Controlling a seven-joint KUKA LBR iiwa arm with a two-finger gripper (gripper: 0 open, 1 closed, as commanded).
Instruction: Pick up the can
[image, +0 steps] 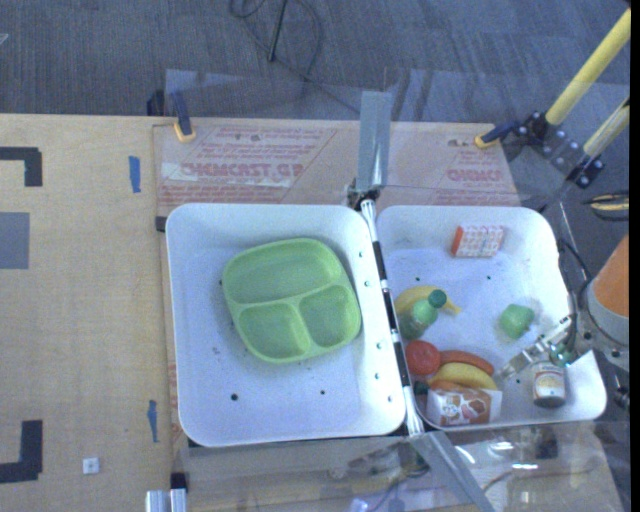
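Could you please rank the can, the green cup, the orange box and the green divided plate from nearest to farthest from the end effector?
From the end effector:
1. Can, just below it, right bin's near corner.
2. Green cup, slightly up-left.
3. Orange box, right bin's far side.
4. Green divided plate, in the left bin.

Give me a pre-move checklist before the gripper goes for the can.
1. Can located: ok, near the front right corner of the right bin.
2. Gripper near the can: ok, just behind it in the camera view.
3. Can held: not ok, no sign of it between the fingers.
4. Gripper opening: cannot tell, too small and blurred.
5. Room around the can: ok, the food packet and banana lie apart to its left.
6. Can upright: cannot tell.
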